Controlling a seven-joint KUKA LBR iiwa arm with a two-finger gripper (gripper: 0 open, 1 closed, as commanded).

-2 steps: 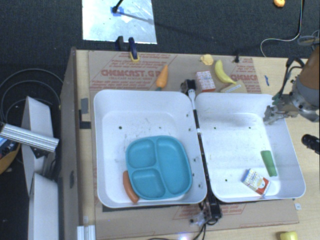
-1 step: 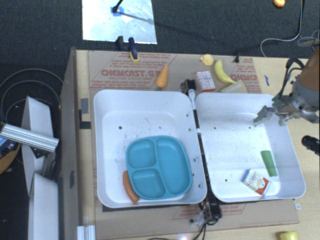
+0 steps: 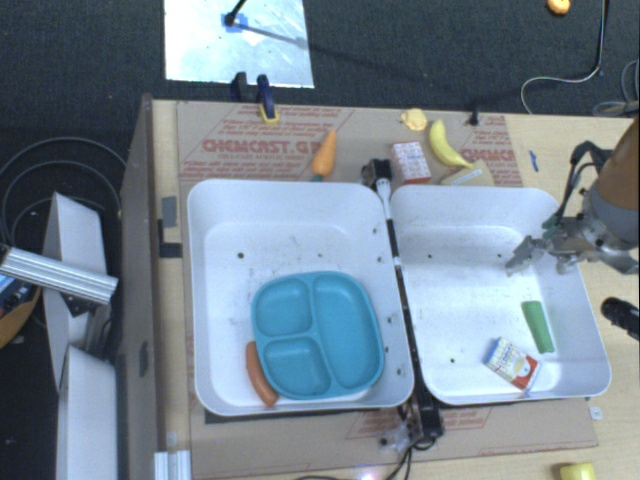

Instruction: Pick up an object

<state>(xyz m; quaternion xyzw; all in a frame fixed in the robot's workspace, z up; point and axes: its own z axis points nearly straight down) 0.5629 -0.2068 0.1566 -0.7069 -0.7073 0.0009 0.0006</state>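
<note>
Two white bins point(image 3: 300, 203) sit on brown cardboard. Over the right one hovers the gripper point(image 3: 545, 251), fingers seemingly spread and holding nothing, above a green block point(image 3: 537, 325).

Table point(image 3: 250, 140): two white bins point(image 3: 215, 218) side by side; carrot point(image 3: 323, 154), banana point(image 3: 444, 146), small box point(image 3: 411, 161) along far edge.

The arm point(image 3: 618, 193) leans in over the right bin's point(image 3: 470, 208) far right edge, tool point(image 3: 533, 255) hovering low above its floor.
</note>
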